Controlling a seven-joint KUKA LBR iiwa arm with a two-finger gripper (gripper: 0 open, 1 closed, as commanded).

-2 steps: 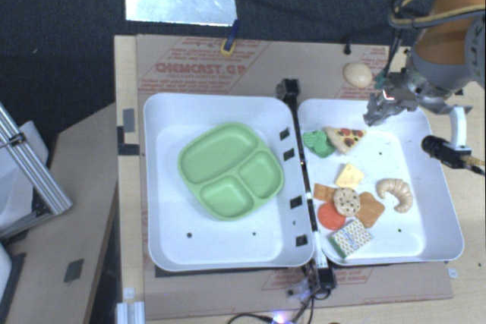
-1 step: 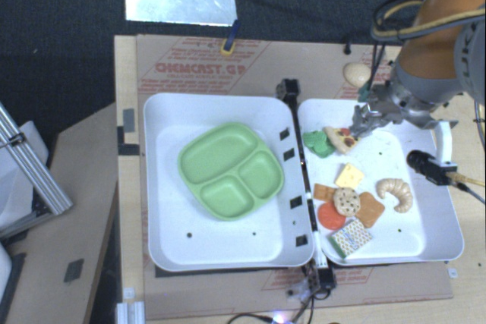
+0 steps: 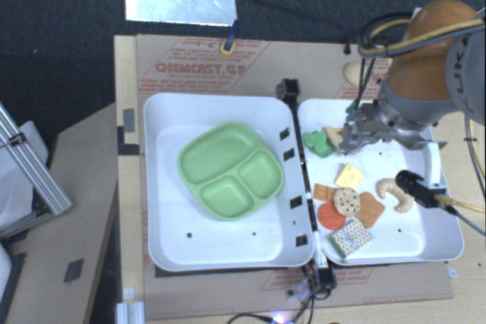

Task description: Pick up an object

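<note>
Because the fingers (image 3: 350,139) sit low over the far part of the right bin (image 3: 448,243), among closely spaced items, the main hazard is a closure that takes the wrong item or none. Whether the fingers are spread or pressed together cannot be told from this slanted view, and nothing is seen between them.

The likeliest target is the tan piece (image 3: 332,136), just beside the fingers on the side toward the divider (image 3: 298,163). The green piece (image 3: 317,143) lies directly beyond it and appears to touch it, though the contact line is not clear.

Probable failure causes:

1. Offset. The tan piece lies beside the fingers, not under them. A closure here probably meets bare bin floor.
2. Pushing. A descent onto the edge of the tan piece may slide it into the green piece and on toward the divider, out of reach.
3. Double contact. With two items this close together, one finger may land on each, and neither is held securely.
4. Low profile. The yellow wedge (image 3: 350,176), on the near side of the fingers, and the cluster around the cookie (image 3: 347,201) beyond it lie flat. Flat items give little to pinch and may slip during the lift.
</note>
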